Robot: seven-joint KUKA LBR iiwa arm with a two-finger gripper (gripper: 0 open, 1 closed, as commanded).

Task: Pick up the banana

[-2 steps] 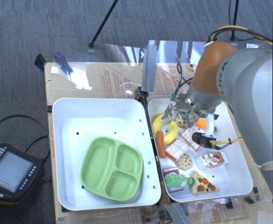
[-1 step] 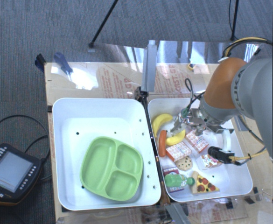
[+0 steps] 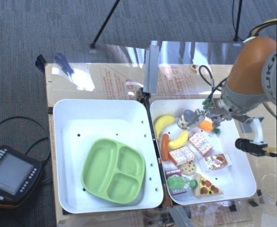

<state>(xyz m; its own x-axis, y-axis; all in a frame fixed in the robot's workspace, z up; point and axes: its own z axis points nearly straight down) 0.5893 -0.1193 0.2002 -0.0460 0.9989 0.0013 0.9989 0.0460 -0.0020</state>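
The banana (image 3: 164, 123) is left near the right bin's (image 3: 249, 174) left wall, reachable; the gripper's (image 3: 201, 117) grasp state cannot be told.

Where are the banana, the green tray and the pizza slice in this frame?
banana (image 3: 164, 123): camera view, middle of its curved body.
green tray (image 3: 113, 170): camera view, divider ridge between its compartments.
pizza slice (image 3: 206, 187): camera view, centre of its topping.
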